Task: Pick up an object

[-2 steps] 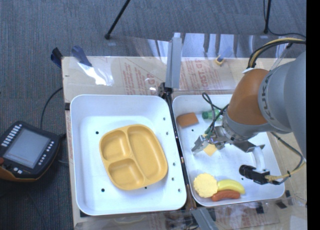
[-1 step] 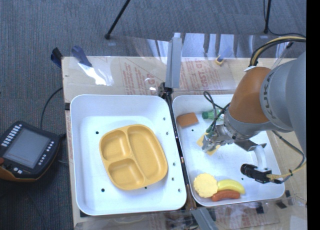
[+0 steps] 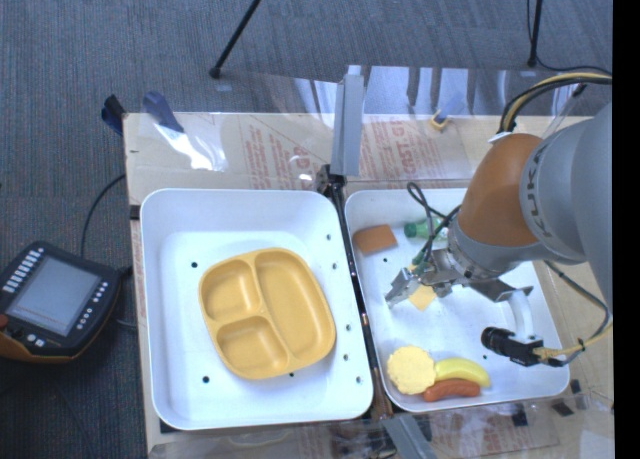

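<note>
My gripper (image 3: 403, 287) hangs low over the middle of the right bin (image 3: 470, 197), reaching in from the right. A small pale yellow block (image 3: 423, 299) lies right against the gripper's lower side, partly covered by it, and I cannot tell whether it is held. A brown toast-like slab (image 3: 375, 238) lies at the bin's far left. A green piece (image 3: 415, 230) sits beside it, behind the gripper. At the near edge are a round yellow piece (image 3: 410, 370), a yellow banana (image 3: 463, 371) and an orange-red stick (image 3: 452, 389).
The left bin (image 3: 170, 247) holds a yellow divided plate (image 3: 267, 312). A ridge between the bins runs just left of the toast slab. A teach pendant (image 3: 50, 297) lies off the bench at the left.
</note>
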`<action>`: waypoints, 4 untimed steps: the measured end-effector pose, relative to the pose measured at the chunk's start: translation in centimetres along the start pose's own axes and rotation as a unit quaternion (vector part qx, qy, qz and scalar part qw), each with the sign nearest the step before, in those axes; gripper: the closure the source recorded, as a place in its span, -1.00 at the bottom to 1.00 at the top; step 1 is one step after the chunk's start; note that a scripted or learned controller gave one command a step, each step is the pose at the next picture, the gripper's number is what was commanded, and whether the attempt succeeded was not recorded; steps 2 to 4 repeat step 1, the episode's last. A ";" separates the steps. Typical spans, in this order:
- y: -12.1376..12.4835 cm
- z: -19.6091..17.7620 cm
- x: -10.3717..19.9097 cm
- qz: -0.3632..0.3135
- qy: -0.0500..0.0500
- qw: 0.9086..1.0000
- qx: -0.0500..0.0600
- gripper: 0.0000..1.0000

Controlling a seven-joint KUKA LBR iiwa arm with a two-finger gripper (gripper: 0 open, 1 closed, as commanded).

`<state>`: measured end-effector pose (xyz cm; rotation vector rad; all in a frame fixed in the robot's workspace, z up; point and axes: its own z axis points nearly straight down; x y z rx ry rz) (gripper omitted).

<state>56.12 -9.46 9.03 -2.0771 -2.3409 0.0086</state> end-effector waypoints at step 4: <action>3.6 0.6 -0.1 0.028 -0.001 1.000 -0.003 -1.00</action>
